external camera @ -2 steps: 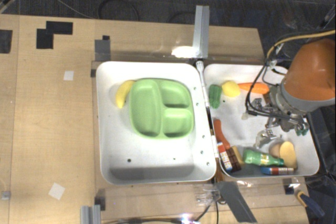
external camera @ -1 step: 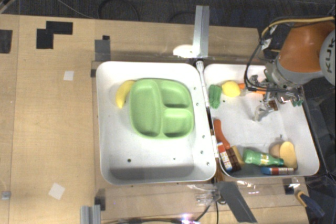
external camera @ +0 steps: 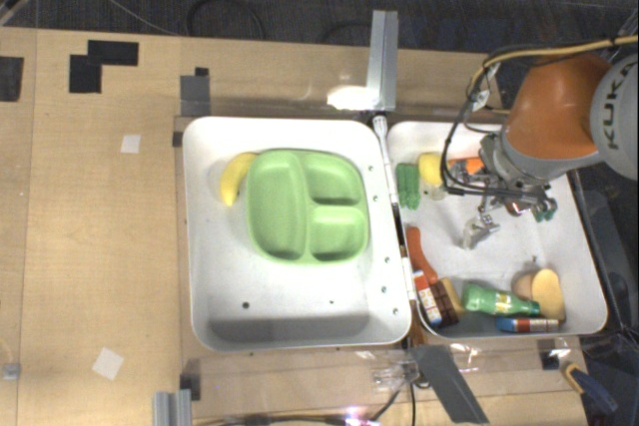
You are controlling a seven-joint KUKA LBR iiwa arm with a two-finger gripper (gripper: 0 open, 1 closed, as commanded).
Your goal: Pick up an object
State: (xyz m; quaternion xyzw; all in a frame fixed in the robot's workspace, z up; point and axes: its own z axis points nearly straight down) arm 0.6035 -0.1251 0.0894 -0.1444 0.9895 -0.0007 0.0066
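Observation:
My gripper [external camera: 480,232] hangs over the bare middle of the right bin [external camera: 591,266], under the grey arm with its orange band [external camera: 547,112]. Nothing shows in its grasp. Around it lie a green block [external camera: 407,185] and a yellow piece [external camera: 430,170] at the upper left. A red sauce bottle [external camera: 423,276] lies along the left wall. A green bottle [external camera: 495,299], a tan rounded item [external camera: 546,289] and a thin marker [external camera: 529,323] lie near the front edge. The gripper sits apart from all of them.
The left bin [external camera: 215,299] holds a green divided plate [external camera: 305,205] with a banana [external camera: 234,178] at its left side. A metal post [external camera: 382,65] stands behind the divider between the bins. Black cables [external camera: 461,130] loop off the arm over the right bin's back.

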